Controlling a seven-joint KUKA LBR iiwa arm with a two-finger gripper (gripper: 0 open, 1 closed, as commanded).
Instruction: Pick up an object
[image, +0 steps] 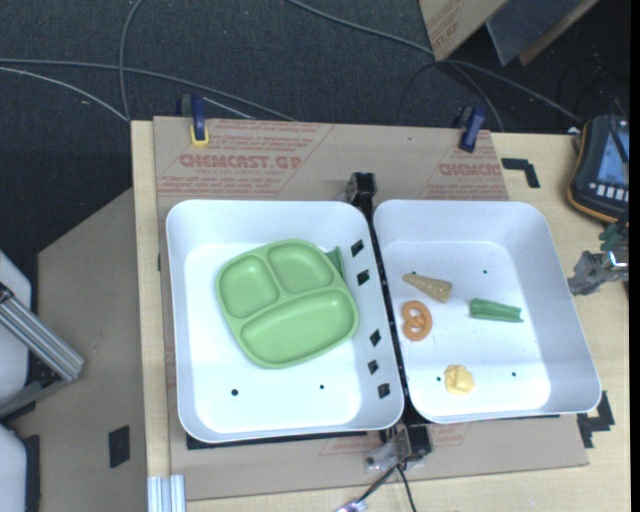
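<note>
The right bin (556, 262) holds several small objects. A tan wedge (428, 287) lies near its left wall, and an orange pretzel shape (416, 320) sits just below the wedge. To their right a green stick (496, 311) lies flat near the bin's middle. A yellow lump (458, 379) rests close to the front wall. A light green divided plate (286, 301) fills much of the left bin (184, 290), with a small dark green piece (336, 262) showing at its upper right edge.
Both bins sit on a cardboard sheet (250, 158) held by blue clamps (199, 122) at the back. A black divider with clips (370, 300) runs between the bins. A handheld device (604, 165) and a metal fitting (598, 268) are at the right edge. Cables cross the dark floor behind.
</note>
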